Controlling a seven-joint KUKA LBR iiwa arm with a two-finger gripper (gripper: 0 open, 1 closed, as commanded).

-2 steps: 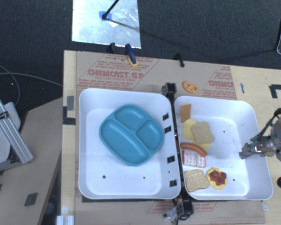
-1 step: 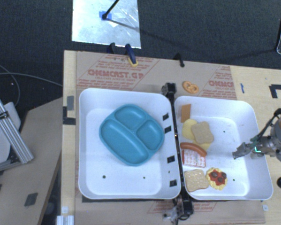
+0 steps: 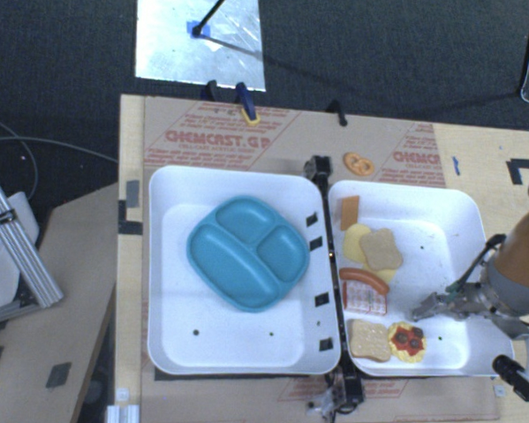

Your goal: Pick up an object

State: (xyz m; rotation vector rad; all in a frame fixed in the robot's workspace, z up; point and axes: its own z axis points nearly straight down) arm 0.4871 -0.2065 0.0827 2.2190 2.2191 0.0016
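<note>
Camera view, read from left to right: a white left bin fills the centre-left of the frame; a blue divided plate lies flat in its middle, probably as a receiving dish, with bare floor all round it; a black divider runs down where the two bins meet; the right bin holds toy food crowded against its left wall, likely just as it was tipped in; an orange slab sits at top, a yellow piece and a bread slice touch below it, then a sausage over a red-and-white card, then a second bread slice beside a small pizza at the lower edge; the bin's right half is open floor; the gripper reaches in there from the frame's right, low, just above and right of the pizza, touching nothing; whether its jaws are parted I cannot tell; a pretzel lies outside, above the bin.
</note>
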